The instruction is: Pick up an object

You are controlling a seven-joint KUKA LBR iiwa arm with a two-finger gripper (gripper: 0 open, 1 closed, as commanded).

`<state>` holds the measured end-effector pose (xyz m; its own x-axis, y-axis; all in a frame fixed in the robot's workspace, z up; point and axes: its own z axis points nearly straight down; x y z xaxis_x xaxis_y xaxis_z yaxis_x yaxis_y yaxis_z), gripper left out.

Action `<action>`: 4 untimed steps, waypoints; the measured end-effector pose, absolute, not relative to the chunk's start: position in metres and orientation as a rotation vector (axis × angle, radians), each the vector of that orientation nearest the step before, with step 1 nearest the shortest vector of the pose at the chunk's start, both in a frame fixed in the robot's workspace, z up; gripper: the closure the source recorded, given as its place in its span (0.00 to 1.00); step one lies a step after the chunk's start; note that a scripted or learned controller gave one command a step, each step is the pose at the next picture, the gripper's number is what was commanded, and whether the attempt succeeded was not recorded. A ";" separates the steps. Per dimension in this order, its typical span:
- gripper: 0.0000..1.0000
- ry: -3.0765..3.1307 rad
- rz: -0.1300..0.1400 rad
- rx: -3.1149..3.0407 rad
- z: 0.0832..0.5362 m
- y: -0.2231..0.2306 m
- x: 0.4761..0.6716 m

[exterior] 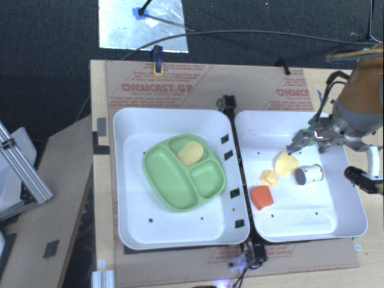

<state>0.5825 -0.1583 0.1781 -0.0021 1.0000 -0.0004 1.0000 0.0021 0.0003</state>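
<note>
Your gripper (298,143) sits in the right bin (336,221), at about 1 o'clock of that bin's cluster of objects. Its fingers look parted and hold nothing; the dark tips point toward 8 o'clock, just above a yellow lump (286,162).

Candidates to pick, all in the right bin: the yellow lump directly beneath the tips; a white cylinder with a dark end (308,174) touching it at 4 o'clock; a smaller yellow piece (269,177) near it at 8 o'clock; an orange block (261,197) at 7 o'clock, a little apart.

Left bin (129,161): a green divided tray (174,185) with a yellow item (191,153) in its upper compartment.

Risks, as judged:
- The lump and cylinder touch. A closing finger could catch both, or push the cylinder, which would roll.
- The lump looks rounded and soft; an off-centre close may squeeze it out sideways.
- The fingers approach at a slant, so one tip could reach the bin floor first.

Legible writing: "CHEMCAST GP", red print on the brown sheet (162,89) under the bins, repeated at 12 o'clock of each bin, the right one partly covered.
</note>
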 end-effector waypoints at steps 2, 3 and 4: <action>0.00 2.222 0.000 2.221 0.084 -0.160 0.587; 1.00 2.219 0.002 2.219 0.096 -0.160 0.588; 1.00 2.220 0.004 2.217 0.139 -0.163 0.589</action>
<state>0.5895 -0.1629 0.1393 -0.0012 1.0000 -0.0015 1.0000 0.0012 0.0049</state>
